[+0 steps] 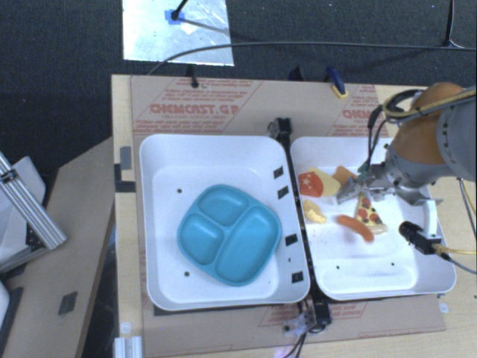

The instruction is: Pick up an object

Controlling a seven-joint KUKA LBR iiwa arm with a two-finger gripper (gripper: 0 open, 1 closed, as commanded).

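Two bins, hand low over the toy food in the right one.
Hand (356, 190) beside pizza slice (368, 213), likely lining up a grasp; grip state unclear. Blue tray (229, 234) sits alone in left bin (160, 162).

Grey arm (456, 136) w/ orange band (425, 129), black cables, metal wrist.

Dark carpet (59, 58), wooden bench (82, 192)
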